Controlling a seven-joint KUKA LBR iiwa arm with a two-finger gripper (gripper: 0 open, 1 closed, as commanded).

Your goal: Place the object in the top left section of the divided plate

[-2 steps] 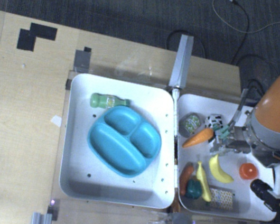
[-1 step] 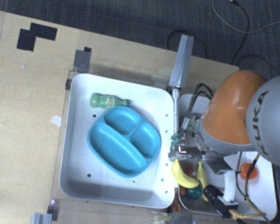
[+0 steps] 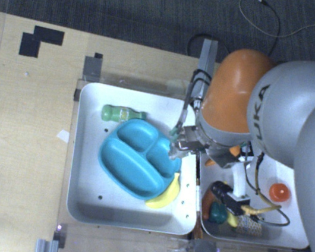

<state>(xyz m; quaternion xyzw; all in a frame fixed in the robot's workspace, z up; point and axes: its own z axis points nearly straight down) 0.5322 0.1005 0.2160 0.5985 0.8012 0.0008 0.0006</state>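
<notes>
A blue divided plate (image 3: 134, 159) lies tilted in the left bin (image 3: 75, 198), with two smaller sections toward the back and one long section at the front. My gripper (image 3: 179, 147) hangs over the plate's right rim, by the back right section. The wrist and orange band hide its tip, and I see nothing held in it. A green bottle (image 3: 122, 114) lies just behind the plate, and a yellow banana (image 3: 165, 194) rests against the plate's front right edge.
The right bin (image 3: 288, 239) holds an orange-red round object (image 3: 279, 191), a teal and orange object (image 3: 218, 213) and a bristly brush-like item (image 3: 250, 226). The arm's bulk covers much of that bin. The divider wall between the bins runs right beside the gripper.
</notes>
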